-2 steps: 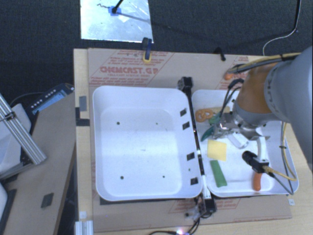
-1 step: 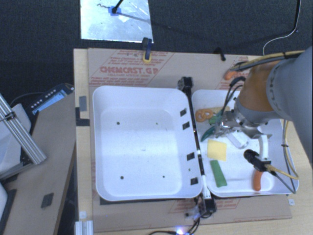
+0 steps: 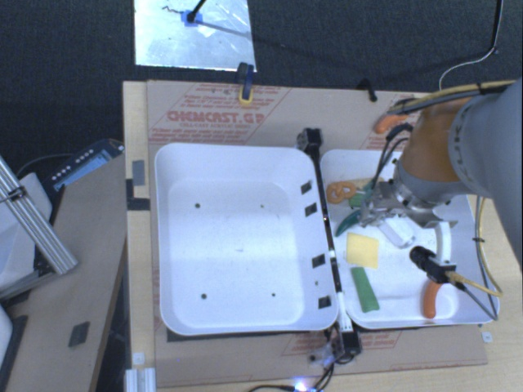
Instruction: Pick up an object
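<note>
two bins [image 3: 237,149] [image 3: 400,305], one yellow block [image 3: 363,250], one green stick [image 3: 365,289]

Two shallow white bins, the left bin [image 3: 237,243] and the right bin [image 3: 402,299], sit side by side on a red-printed cardboard sheet [image 3: 212,117] over the tabletop [image 3: 137,251]. A yellow-and-blue clamp [image 3: 244,86] sits at the sheet's far edge. Beyond it lies a shiny foil square [image 3: 192,23].

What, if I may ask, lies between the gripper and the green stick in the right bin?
A yellow square block, as the camera view shows.
</note>
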Controlling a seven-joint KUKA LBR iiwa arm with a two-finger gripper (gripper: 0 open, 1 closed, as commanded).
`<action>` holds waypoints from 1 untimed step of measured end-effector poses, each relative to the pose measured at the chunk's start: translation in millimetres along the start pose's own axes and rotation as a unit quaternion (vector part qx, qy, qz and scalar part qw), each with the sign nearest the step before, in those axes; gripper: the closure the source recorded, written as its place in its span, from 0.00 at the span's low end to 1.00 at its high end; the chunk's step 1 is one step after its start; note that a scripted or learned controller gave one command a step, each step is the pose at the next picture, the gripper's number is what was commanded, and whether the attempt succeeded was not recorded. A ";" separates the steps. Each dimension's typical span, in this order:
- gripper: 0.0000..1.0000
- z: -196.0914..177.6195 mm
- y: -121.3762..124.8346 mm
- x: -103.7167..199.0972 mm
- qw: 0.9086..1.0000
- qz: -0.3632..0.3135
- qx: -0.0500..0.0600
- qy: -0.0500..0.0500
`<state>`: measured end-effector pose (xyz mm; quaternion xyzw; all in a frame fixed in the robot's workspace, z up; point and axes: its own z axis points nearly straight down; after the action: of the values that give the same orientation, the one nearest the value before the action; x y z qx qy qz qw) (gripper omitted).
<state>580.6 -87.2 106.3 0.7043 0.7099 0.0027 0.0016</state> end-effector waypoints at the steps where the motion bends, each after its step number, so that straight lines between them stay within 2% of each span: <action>1: 1.00 -83.8 64.0 28.7 1.000 0.000 -0.005 -0.001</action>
<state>643.8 -58.2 190.5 0.7040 0.7102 0.0052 0.0055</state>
